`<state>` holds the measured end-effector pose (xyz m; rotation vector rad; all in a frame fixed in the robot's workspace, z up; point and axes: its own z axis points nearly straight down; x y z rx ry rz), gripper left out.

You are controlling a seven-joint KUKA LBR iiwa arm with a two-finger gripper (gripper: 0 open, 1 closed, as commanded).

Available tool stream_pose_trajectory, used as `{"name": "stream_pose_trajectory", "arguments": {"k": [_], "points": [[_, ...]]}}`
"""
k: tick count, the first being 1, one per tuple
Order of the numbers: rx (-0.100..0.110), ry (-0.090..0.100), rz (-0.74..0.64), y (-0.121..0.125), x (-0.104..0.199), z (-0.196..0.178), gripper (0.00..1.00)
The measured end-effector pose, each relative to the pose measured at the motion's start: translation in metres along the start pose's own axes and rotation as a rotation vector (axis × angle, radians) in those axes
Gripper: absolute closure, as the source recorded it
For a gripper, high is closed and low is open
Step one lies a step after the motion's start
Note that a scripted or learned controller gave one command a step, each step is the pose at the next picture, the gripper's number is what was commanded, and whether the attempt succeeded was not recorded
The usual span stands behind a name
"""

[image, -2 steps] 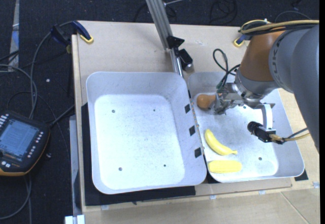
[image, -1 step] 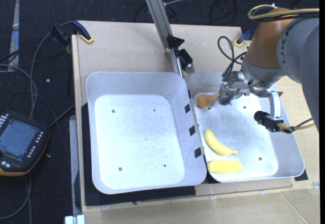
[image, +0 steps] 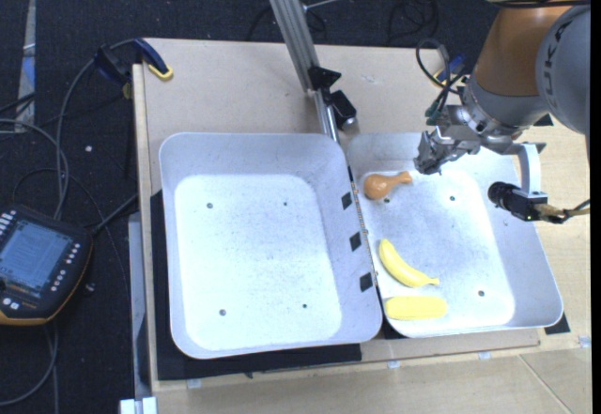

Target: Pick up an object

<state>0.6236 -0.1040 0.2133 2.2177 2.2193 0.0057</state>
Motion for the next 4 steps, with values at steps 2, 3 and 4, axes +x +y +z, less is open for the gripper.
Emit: {"name": "stream_pose_trajectory", "arguments": {"k": [2,3,4], "points": [[0.005,0.002,-0.004,-0.010,0.057,-0.035,1.00],[0.007,0.001,-0.003,-0.018,0.103,-0.023,1.00],[0.005,0.002,-0.004,-0.028,0.155,-0.033,1.00]]}}
